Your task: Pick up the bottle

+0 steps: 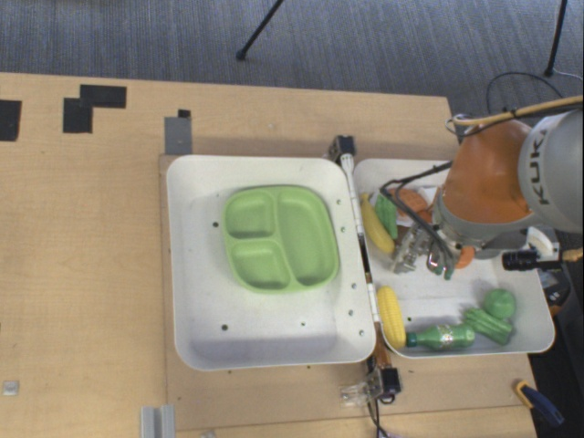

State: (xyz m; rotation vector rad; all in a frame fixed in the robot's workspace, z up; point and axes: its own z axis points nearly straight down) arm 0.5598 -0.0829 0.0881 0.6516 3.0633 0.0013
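Two shallow white bins sit side by side on the wooden bench, and the arm (511,176) reaches in from the right over the right bin (538,336), its orange band bulging large above the wrist and covering much of that bin's upper half. Below the band the wrist points down and toward the left, ending in the gripper (424,255), which hangs over the middle of the right bin's left part. Whether its fingers are spread or pressed together cannot be told; the metal parts there are small and blurred, and nothing can be made out between them. The bottle (442,338), green with a pale label band, lies on its side along the near edge of the right bin, well below the gripper and apart from it. Its left end is just beside a yellow corn cob (391,316) that lies against the bin's left wall. To the bottle's right lies a green leafy toy vegetable (493,316), close to the bottle's end. Higher up, near the gripper, a yellow banana (376,228) and a green pepper-like piece (387,215) rest by the left wall. The left bin (196,245) holds a green divided plate (278,237) lying flat near its centre.
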